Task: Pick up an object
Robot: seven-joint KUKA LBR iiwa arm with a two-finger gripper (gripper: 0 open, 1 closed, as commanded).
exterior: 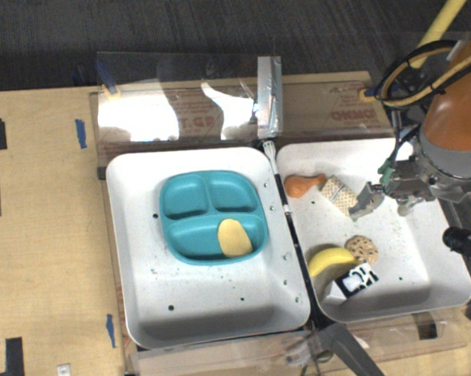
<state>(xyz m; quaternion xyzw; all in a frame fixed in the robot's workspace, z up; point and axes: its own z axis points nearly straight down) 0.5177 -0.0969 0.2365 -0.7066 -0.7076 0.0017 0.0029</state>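
Note:
In the right bin (pixel 438 285) lie several small items: an orange carrot-like piece (pixel 303 185), a tan wafer (pixel 336 193), a yellow banana (pixel 332 260), a round cookie (pixel 360 248) and a black-and-white block (pixel 356 281). My gripper (pixel 384 204) hangs over the right half of this bin, just right of the wafer. Its fingers are spread open and hold nothing. One fingertip (pixel 363 203) is close to the wafer's right end. The left bin (pixel 146 295) holds a blue divided tray (pixel 192 199) with a yellow oval item (pixel 234 237) in its front compartment.
A raised divider (pixel 287 220) runs between the two bins. Behind them a clear plastic sheet (pixel 180 106) and a taped metal strip (pixel 269 95) lie on cardboard. The arm's orange band (pixel 457 121) and cables (pixel 413 72) stand at the right edge.

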